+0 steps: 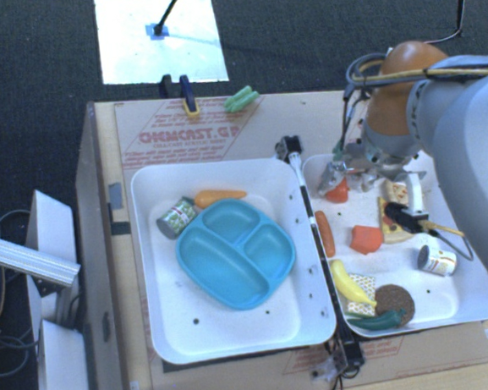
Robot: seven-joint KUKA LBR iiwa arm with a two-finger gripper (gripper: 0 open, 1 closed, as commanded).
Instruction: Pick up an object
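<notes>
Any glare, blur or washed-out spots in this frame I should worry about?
Camera view: the white sheet beyond the bench is blown out, near featureless; the white bins read bright but the blue tray and banana keep clean colour; the gripper area is soft and cluttered by cables, so the jaws are hard to read; the arm's grey body at right looks out of focus.

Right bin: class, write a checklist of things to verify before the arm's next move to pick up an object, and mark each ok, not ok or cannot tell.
1. Gripper over the right bin: ok.
2. Red piece right below the gripper: ok.
3. An object already between the gripper's fingers: cannot tell.
4. Orange block apart from its neighbours, easy to grasp: ok.
5. Banana free of clutter: not ok, it lies against other items.
</notes>
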